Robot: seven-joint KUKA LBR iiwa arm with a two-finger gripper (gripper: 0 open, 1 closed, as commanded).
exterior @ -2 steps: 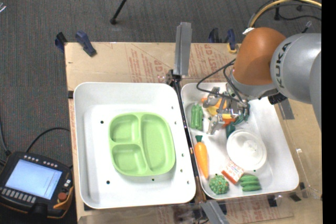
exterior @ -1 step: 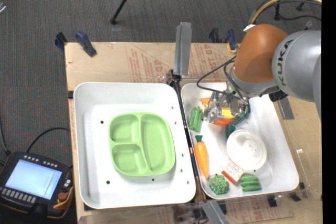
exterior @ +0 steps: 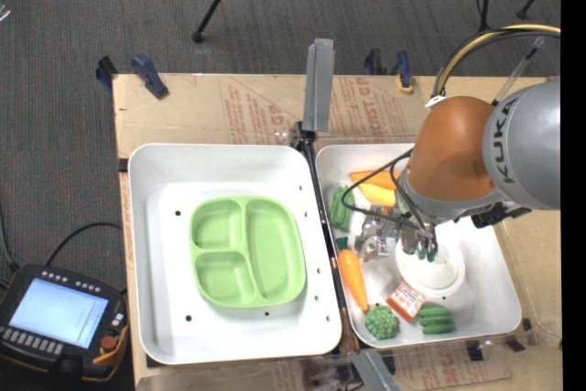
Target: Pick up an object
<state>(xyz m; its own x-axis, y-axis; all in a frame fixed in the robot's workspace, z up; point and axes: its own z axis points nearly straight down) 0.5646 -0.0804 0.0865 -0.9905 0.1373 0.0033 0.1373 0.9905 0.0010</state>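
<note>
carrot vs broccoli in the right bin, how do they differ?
Colour: the carrot is orange with a green top; the broccoli is green all over.
Shape: the carrot is long and tapered; the broccoli is a compact, bumpy clump.
Place: the carrot lies lengthwise along the right bin's left wall; the broccoli sits just past its lower tip, near the front edge.
Shared: both are toy vegetables lying loose beside the gripper.

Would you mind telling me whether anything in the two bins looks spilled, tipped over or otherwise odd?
Nothing stands out. The green divided plate lies flat in the left bin. In the right bin, the carrot, broccoli and red packet lie loose but contained, with the gripper above them.
</note>
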